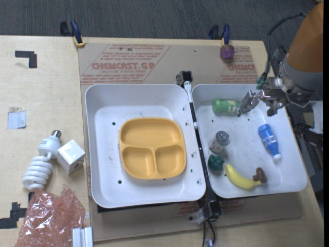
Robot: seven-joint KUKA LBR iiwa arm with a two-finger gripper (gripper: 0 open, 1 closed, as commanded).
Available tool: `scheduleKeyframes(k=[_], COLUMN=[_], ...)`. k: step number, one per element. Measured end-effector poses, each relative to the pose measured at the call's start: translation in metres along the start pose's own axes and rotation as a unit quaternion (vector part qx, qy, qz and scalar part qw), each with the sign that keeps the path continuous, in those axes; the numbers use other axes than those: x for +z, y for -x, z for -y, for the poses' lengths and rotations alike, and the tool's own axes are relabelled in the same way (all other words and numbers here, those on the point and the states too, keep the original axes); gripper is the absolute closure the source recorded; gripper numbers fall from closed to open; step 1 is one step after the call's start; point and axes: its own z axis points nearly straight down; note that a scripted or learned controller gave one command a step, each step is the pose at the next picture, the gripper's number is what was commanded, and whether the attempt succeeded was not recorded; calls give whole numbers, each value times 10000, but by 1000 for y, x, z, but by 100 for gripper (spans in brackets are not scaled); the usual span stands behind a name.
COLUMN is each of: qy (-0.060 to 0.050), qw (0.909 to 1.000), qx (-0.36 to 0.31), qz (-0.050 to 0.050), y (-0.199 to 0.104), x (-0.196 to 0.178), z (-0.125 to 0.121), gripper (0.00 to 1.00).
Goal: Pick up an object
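On the bench at far left lie a spiral light bulb (40,164) and a small white cube (71,156), outside the bins. The left bin (97,138) holds a yellow divided tray (152,148). In the right bin (293,153), the green bottle (224,106) lies on its side near the back wall, its long axis running left to right and its pale cap end pointing right, toward the gripper (249,103). The gripper hangs just beside that cap, fingers apart and empty. To grasp well, it probably should shift left over the bottle's body and close across the short axis. A blue bottle (269,140) and a banana (240,177) lie farther forward.
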Motion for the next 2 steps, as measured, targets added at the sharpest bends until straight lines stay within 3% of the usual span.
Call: scheduleKeyframes(k=[1,2], qy=[4,61], qw=[10000,10000], qx=[11,-2], qz=[-1,-19], y=[2,-3], x=[106,151], z=[39,35], gripper=[0,0])
